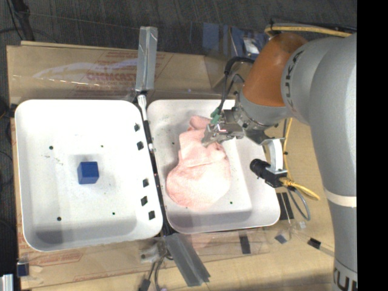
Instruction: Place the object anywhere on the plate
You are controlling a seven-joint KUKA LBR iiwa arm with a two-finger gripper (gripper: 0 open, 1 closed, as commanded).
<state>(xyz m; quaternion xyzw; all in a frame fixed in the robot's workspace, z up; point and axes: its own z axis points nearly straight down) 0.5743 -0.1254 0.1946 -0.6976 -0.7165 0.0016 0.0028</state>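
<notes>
1. Nearest, in the right bin (260,214): a pink rounded shape (199,183), judged to be the plate (soft-looking, so possibly cloth; hard to tell), stretching from near-left to far-right.
2. About level with it, well apart in the left bin (36,223): a blue cube (88,171), judged to be the object, loose on the bin floor and touching nothing.
3. Farther back: the gripper (218,129), low over the far end of the pink shape. Cannot tell whether spread or closed; nothing blue seen in it.
4. Key relation: cube off to the gripper's left in the view, beyond the wall between the bins. Calls for travel leftward first, then back right with the cube.
</notes>
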